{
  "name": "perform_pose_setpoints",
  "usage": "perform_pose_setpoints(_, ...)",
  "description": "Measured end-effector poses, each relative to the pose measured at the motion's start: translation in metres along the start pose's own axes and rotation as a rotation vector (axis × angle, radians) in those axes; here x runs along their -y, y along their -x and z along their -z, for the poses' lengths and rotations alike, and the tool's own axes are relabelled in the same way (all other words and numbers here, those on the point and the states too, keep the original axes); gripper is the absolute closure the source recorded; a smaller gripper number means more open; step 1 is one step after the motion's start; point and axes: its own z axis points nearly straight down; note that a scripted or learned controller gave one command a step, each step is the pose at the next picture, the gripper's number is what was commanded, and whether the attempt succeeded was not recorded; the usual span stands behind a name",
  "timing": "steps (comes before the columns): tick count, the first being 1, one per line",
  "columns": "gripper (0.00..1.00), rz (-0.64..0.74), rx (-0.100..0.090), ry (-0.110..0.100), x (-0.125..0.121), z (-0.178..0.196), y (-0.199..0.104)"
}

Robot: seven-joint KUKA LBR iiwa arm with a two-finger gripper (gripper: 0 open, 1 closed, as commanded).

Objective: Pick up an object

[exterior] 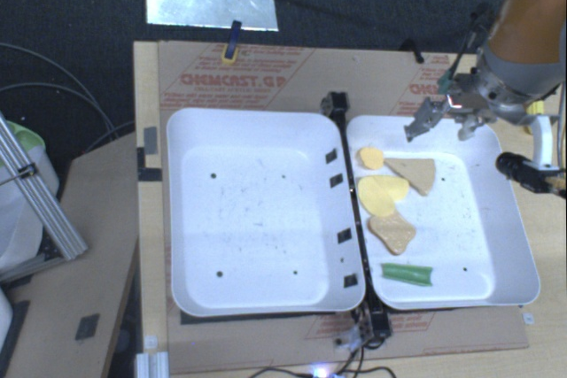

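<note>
The end effector (440,121) hangs over the right bin's (505,217) back edge, fingers spread apart, holding nothing. The food pieces (390,195) lie near that bin's left wall; one may be bread.

camera: one, fixed high above the bench (97,190) | faces: down at a slant | how near: far enough to see both white bins whole, left bin (257,212) and right bin (469,217), side by side | edges: dark floor at the top | arm (532,22) comes in from the right
</note>
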Motion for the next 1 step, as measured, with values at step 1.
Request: perform_pose_setpoints(1,0.00,-0.001,-0.002,-0.012,-0.0196,-0.1858,0.0000)
